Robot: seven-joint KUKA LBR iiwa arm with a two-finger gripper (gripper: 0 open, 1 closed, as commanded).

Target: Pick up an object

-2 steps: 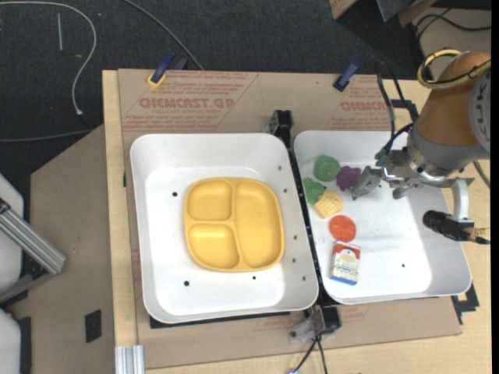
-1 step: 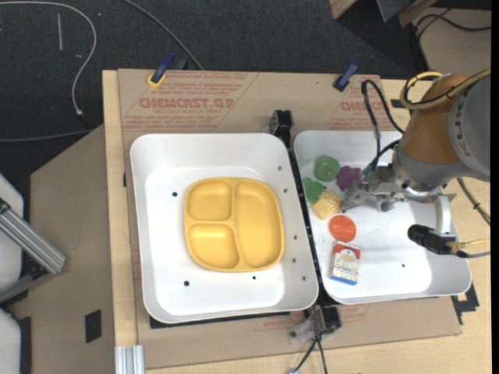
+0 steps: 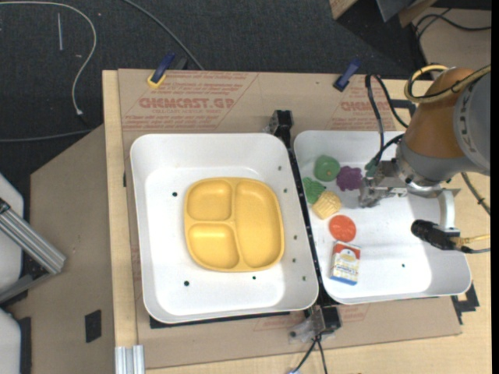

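Yellow divided plate (image 3: 234,224) sits alone in the left bin (image 3: 156,162), no part in this pick as far as we judge. Moving right into the right bin (image 3: 437,275): two green toys, one by the bin's left wall (image 3: 313,189) and one above it (image 3: 327,167), a yellow corn-like piece (image 3: 327,204), a purple grape-like cluster (image 3: 350,178), a red-orange round toy (image 3: 341,228) and a small red-and-white carton (image 3: 345,262) nearest the front edge. We see the gripper (image 3: 371,195) low over the bin floor just right of the purple cluster and the corn piece; nothing sits between its fingers, and we cannot tell whether they're apart or together. Risks, as we judge them: the toys are packed close, so a descent here could land on bare floor and close on air, or nudge the purple cluster into the green ones. Round shapes may roll or squirt out of a pinch. The carton lies well apart from the rest, an easier target.
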